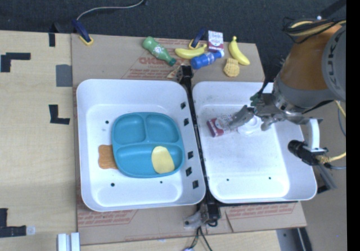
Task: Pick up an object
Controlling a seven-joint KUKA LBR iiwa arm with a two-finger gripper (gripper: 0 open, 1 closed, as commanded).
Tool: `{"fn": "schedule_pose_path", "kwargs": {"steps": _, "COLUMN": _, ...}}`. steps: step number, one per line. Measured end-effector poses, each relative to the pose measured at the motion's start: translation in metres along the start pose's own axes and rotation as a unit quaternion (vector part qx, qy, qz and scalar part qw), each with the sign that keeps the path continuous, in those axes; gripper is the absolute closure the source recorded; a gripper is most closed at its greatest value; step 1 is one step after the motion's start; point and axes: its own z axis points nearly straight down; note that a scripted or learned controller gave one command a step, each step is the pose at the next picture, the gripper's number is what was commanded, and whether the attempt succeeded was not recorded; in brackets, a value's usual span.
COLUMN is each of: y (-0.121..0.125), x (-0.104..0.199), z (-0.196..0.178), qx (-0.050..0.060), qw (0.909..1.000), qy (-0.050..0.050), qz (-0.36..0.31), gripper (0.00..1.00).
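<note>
Hovering pincer [229,124] — beside red packet [214,128], right bin [292,188]

The arm [315,70] reached in from three o'clock over the right bin [247,188]. Its gripper [232,123] sat low near a small red item [214,128] at the bin's ten o'clock. The left bin [90,131] held a blue plate [143,140] with a yellow piece [163,160] at its five o'clock and an orange piece [106,157] touching it at nine. Two bananas [239,52], a green bottle [158,50] and a blue bottle [203,60] lay beyond the bins at twelve.
</note>
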Motion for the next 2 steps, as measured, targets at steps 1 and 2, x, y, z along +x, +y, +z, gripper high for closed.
{"fn": "schedule_pose_path", "kwargs": {"steps": 1, "y": 0.023, "x": 0.019, "z": 0.113, "qx": -0.001, "qw": 1.0000, "qy": 0.000, "qz": 0.000, "gripper": 0.00}}
{"fn": "schedule_pose_path", "kwargs": {"steps": 2, "y": 0.061, "x": 0.018, "z": 0.116, "qx": -0.002, "qw": 1.0000, "qy": -0.001, "qz": 0.000, "gripper": 0.00}}
